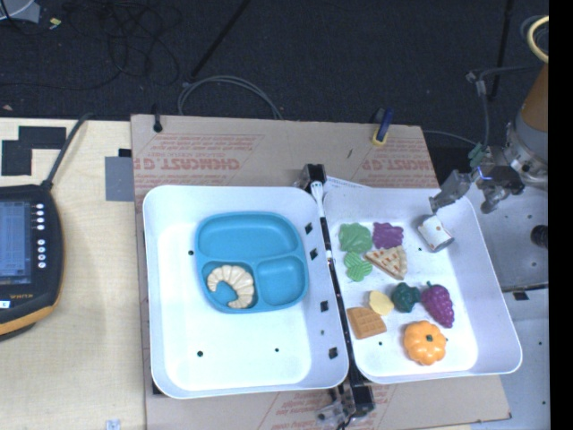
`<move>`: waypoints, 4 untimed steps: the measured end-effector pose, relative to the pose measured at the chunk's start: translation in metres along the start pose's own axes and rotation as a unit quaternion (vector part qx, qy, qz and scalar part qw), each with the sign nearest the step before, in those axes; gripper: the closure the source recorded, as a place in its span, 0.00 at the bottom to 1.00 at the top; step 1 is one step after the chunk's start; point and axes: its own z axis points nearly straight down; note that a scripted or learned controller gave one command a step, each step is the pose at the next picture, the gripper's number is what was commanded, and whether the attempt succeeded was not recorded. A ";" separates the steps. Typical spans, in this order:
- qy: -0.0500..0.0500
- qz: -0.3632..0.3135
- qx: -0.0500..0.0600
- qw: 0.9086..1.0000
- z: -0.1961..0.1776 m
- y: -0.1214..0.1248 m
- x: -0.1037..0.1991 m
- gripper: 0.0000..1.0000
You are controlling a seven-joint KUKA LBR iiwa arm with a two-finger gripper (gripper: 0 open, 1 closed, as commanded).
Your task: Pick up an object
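White cylinder [435, 232] sits under the gripper [445, 206] at right bin's [491, 267] upper edge; grip state unclear. It may roll away if nudged.

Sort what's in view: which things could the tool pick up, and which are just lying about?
Job:
tool
orange pumpkin
purple grapes
pizza slice
green leaf
cracker
croissant

Lying about:
blue tray
pendant
cables
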 end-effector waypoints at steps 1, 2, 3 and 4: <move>0.003 -0.001 0.007 1.000 0.133 0.006 0.030 0.00; 0.001 0.001 0.003 1.000 0.185 -0.070 0.068 0.00; -0.002 -0.002 -0.005 1.000 0.158 0.040 0.031 0.00; 0.000 -0.002 0.001 1.000 0.150 0.035 0.032 1.00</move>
